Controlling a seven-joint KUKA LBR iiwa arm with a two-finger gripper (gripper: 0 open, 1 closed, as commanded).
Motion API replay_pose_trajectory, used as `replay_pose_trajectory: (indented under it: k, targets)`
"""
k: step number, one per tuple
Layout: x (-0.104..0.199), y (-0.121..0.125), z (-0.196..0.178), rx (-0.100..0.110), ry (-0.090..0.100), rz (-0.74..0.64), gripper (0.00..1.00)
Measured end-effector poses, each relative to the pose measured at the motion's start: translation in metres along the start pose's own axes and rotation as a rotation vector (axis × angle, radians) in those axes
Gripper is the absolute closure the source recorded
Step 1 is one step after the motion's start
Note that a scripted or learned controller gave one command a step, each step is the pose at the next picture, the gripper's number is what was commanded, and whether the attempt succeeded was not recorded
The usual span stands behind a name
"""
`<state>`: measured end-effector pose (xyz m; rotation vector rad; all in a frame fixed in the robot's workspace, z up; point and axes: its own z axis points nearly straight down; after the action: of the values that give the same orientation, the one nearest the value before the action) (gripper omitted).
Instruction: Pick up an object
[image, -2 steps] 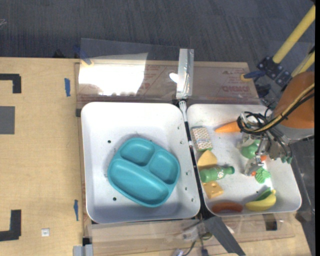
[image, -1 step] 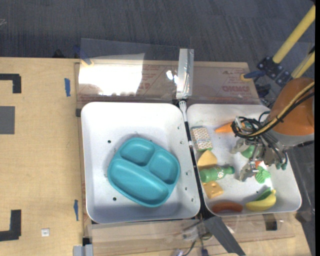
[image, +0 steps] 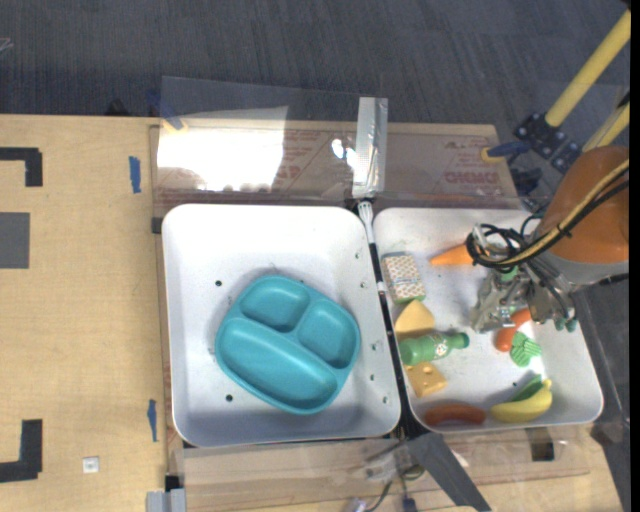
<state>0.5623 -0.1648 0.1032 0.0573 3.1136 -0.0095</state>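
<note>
My gripper hangs low in the right bin, over its middle right part. Just right of it lies a red and green toy vegetable, close to or touching the gripper. An orange carrot lies up and left of the gripper. To its left are a yellow wedge and a green bottle. Nothing can be made out between the gripper's tips.
The right bin also holds a checkered waffle, a cheese block, a red sausage and a banana along the front. A teal divided plate lies in the left bin. Cables loop above the wrist.
</note>
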Motion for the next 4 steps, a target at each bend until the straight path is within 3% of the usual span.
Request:
replay_pose_trajectory:
  k: [1,2,3,4]
  targets:
    - [-0.081,-0.004,-0.129,-0.002,0.004,0.071,1.00]
    - [-0.049,-0.036,0.006,-0.005,0.015,-0.149,1.00]
    - [-0.048,-0.036,0.008,-0.007,0.019,-0.149,0.00]
    - [-0.051,-0.036,-0.005,-0.004,0.008,-0.149,1.00]
